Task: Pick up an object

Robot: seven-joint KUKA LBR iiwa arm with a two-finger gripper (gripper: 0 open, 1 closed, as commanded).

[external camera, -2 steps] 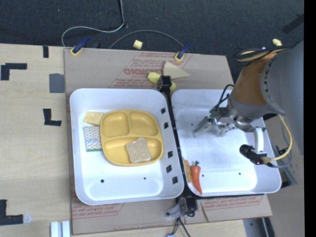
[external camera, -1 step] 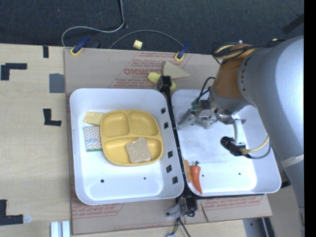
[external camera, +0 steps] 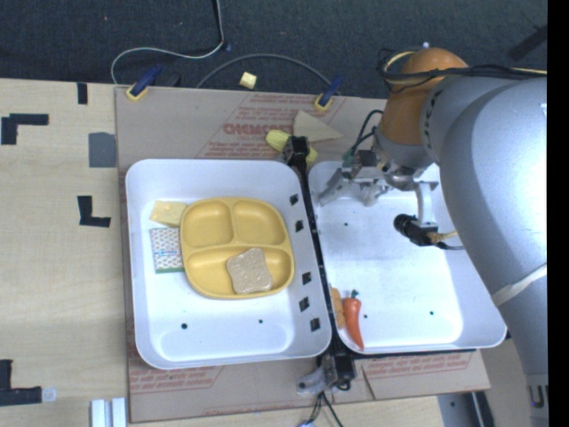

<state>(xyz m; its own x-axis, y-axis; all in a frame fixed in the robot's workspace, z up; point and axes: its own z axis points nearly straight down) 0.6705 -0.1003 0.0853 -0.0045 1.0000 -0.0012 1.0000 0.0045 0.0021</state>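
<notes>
Even, bright overhead light; soft short shadows; mild glare on two shallow white plastic bins (external camera: pixel 222 341); focus slightly soft throughout.

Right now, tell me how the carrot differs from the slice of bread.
The carrot is orange-red, long and narrow; the slice of bread is tan, flat and squarish. The carrot lies on the floor of the right bin, against its left wall; the slice of bread sits in a compartment of the yellow tray inside the left bin. Both look like toy food lying untouched.
</notes>
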